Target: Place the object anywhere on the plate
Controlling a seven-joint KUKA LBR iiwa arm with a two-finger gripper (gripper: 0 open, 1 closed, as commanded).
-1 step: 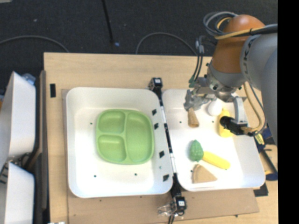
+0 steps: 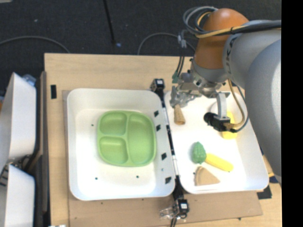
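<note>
Plate (image 2: 127, 137), green and sectioned, lies bare in the left bin (image 2: 75, 174); nothing has been set on it, so I judge the task barely begun. My claw (image 2: 179, 100) hangs at the upper left corner of the right bin (image 2: 246, 178), directly above a tan cork-like piece (image 2: 179, 116). Whether the piece sits between my fingers, I cannot tell. Near the bin's front lie a green lump (image 2: 199, 152), a yellow cob (image 2: 218, 163) and a tan wedge (image 2: 206, 176). Lift, carry leftward and release all remain.
</note>
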